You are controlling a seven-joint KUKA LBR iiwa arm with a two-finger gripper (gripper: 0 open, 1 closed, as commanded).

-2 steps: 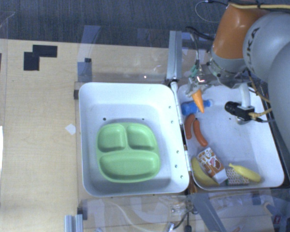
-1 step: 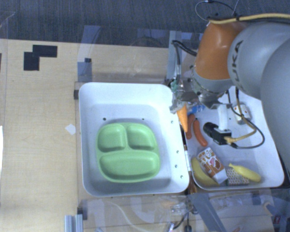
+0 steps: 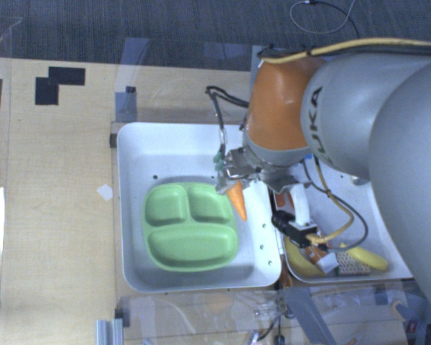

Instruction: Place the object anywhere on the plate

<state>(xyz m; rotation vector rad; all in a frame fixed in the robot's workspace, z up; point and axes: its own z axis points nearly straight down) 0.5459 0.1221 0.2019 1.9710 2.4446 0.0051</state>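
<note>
1. Gripper point(image 3: 230, 177): poised over the left bin point(image 3: 133, 164), at the upper right corner of the green plate. Whether its jaws were apart or together could not be told; the wrist hid them.
2. Carrot point(image 3: 237, 200): orange, pointing down and to the right, directly beneath the gripper. Its upper end met the gripper; a true grasp could not be confirmed. It hung or lay along the plate's right rim, over the bin floor rather than a compartment.
3. Green plate point(image 3: 190, 225): three compartments, lying below and to the left of the gripper, bearing nothing.
4. Progress, as judged: the object was brought to the plate's edge; placement was not yet done. A short move leftward and a release remained.
5. Right bin point(image 3: 296, 268): below and right of the gripper, holding a banana point(image 3: 366, 259) and other small items, too cluttered to name.
6. Obstructions: none over the plate; cables point(image 3: 337, 218) trailed right of the gripper.
</note>
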